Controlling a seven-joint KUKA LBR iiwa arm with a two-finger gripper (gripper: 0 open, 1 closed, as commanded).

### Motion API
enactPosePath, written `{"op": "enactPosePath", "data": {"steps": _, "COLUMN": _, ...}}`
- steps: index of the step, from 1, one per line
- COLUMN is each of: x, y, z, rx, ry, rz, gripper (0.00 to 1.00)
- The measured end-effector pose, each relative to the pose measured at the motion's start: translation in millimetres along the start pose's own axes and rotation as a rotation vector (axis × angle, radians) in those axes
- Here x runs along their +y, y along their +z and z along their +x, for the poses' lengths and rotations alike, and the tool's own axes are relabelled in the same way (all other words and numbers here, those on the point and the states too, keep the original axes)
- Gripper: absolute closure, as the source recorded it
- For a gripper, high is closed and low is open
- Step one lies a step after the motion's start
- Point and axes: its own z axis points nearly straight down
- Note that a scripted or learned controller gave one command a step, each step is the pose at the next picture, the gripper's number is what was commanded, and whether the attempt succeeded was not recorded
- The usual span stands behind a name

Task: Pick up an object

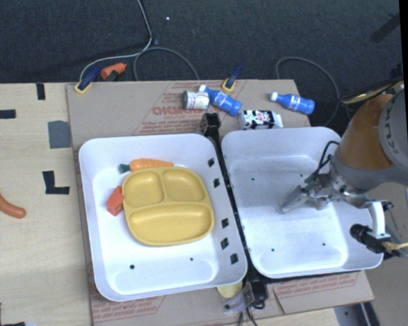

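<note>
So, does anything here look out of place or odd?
Yes. Several things lie outside the bins: a sausage on the bench at far left, and two blue bottles on the cardboard behind the bins. In the left bin, the yellow divided plate partly covers a carrot.

glossy yellow plastic tray [168, 205] — cardboard base [151, 110], matt

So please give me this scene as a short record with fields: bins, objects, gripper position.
left bin: holds a yellow divided plate, a carrot at the plate's far edge, and an orange-red piece at its left
right bin: gripper low inside it, arm entering from the right
gripper contents: nothing seen between the fingers
bench behind bins: two blue bottles, small white items
far left of bench: a sausage
</note>
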Motion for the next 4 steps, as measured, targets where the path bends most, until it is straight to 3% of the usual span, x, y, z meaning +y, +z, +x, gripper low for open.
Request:
{"op": "enactPosePath", "data": {"steps": 1, "x": -52, "y": -2, "z": 18, "rx": -0.003, "ry": -0.001, "rz": -0.005, "gripper": 0.00}}
{"op": "enactPosePath", "data": {"steps": 2, "x": 9, "y": -12, "z": 82, "rx": 0.003, "ry": -0.007, "rz": 0.004, "gripper": 0.00}}
{"op": "enactPosePath", "data": {"steps": 3, "x": 77, "y": -21, "z": 91, "rx": 0.002, "ry": -0.005, "rz": 0.002, "gripper": 0.00}}
{"op": "enactPosePath", "data": {"steps": 4, "x": 126, "y": 3, "z": 97, "rx": 0.002, "ry": -0.004, "rz": 0.006, "gripper": 0.00}}
